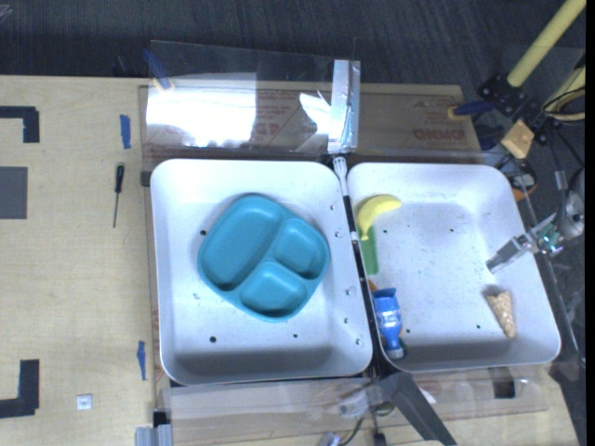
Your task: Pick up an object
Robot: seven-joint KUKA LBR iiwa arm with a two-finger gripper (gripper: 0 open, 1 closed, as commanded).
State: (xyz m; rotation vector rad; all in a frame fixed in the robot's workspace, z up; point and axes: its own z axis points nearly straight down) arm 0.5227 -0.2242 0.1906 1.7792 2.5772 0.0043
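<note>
In the camera view, the gripper [509, 251] sits at the right edge of the right bin [446, 189]; whether its jaws are apart I cannot tell. The nearest thing, a tan grainy wedge [501, 310], lies just below it, long axis nearly vertical. Far left stand a smooth yellow banana [376, 210] and a blue bottle [388, 320].

Two white bins [177, 342] sitting side by side. One blue divided plate [265, 255]. One banana [376, 209]. One blue bottle [388, 321]. One tan cone [502, 310].
</note>
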